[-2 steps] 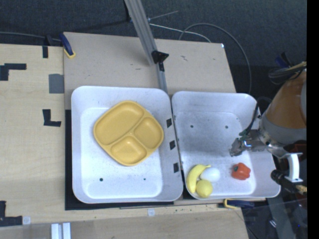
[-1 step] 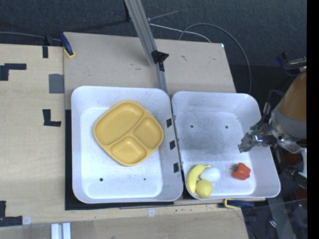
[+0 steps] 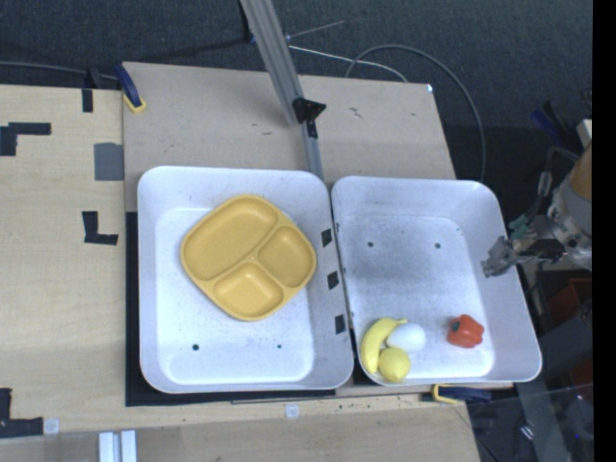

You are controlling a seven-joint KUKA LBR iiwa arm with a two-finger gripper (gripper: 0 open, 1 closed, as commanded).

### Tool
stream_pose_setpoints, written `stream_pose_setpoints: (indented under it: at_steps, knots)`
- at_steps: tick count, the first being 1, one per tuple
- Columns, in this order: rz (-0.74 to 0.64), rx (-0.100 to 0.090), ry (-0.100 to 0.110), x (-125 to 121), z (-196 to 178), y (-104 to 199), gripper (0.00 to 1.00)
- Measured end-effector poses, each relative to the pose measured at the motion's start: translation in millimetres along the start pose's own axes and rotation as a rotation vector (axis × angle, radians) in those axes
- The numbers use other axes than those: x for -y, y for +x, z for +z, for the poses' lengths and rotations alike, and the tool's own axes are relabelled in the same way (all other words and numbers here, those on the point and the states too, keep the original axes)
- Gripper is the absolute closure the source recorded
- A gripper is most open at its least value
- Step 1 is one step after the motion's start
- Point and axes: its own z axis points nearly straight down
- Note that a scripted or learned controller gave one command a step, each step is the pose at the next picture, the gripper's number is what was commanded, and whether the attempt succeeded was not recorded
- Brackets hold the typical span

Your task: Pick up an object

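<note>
The right bin [image 3: 414, 200] holds a yellow banana [image 3: 376, 339], a white egg-shaped object [image 3: 407, 337] and a yellow lemon [image 3: 394, 363] bunched at its front left. A small red pepper [image 3: 466, 331] lies at the front right. My gripper [image 3: 502, 256] sits over the bin's right rim, above and to the right of the pepper. It is well apart from all the objects. Nothing shows between its fingers.
A yellow three-compartment plate [image 3: 248, 256] lies in the left bin [image 3: 164, 258]. A slanted metal pole [image 3: 274, 41] rises from the joint between the bins at the back. The arm's orange-banded wrist [image 3: 577, 195] stands at the right edge.
</note>
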Motion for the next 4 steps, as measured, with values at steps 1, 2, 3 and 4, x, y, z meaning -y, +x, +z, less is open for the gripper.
stream_pose_setpoints:
  at_steps: [1,2,3,4]
  knots:
    - [-0.005,-0.004,0.005,1,-5,54,1.00]
    - [-0.005,-0.004,0.006,-8,-7,102,1.00]
    - [-0.005,-0.004,0.007,-16,-9,153,1.00]
    - [-0.006,-0.004,0.008,-23,-4,213,1.00]
